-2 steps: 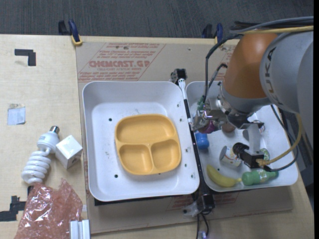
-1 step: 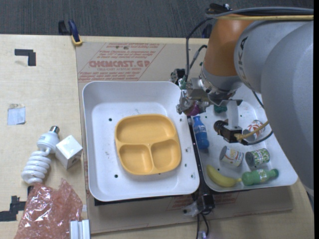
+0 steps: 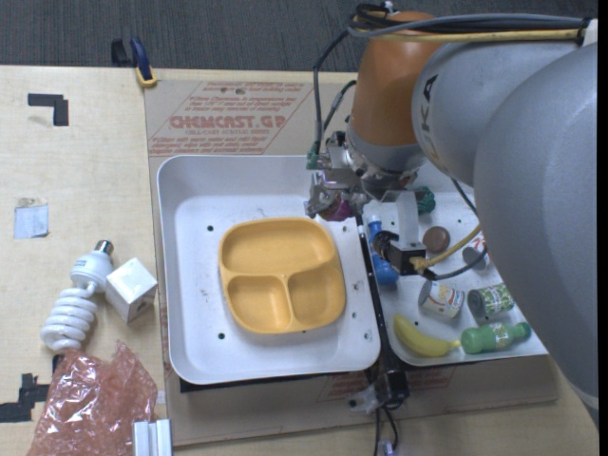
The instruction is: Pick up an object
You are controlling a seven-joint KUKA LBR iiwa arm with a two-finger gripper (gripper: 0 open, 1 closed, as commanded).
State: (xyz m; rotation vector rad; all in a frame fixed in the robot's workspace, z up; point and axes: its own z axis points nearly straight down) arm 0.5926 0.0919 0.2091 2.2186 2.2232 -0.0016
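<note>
A yellow three-compartment plate (image 3: 283,275) lies in the middle of the left white bin (image 3: 190,255). My gripper (image 3: 330,196) hangs over that bin's back right corner, just beyond the plate's far right edge and close to the divider between the bins. Its tip is lost in dark clutter under the orange wrist band (image 3: 394,74). The right bin (image 3: 532,350) holds a yellow banana (image 3: 423,338), a green bottle (image 3: 494,335), a green-labelled can (image 3: 491,300), a pale small can (image 3: 443,300), a blue object (image 3: 382,266) and a brown disc (image 3: 436,239).
The big grey arm (image 3: 532,188) covers most of the right bin. Left of the bins on the bench lie a spiral light bulb (image 3: 76,302), a white cube (image 3: 131,288) and a crumpled reddish plastic bag (image 3: 90,407). A printed cardboard sheet (image 3: 228,117) lies behind the bins.
</note>
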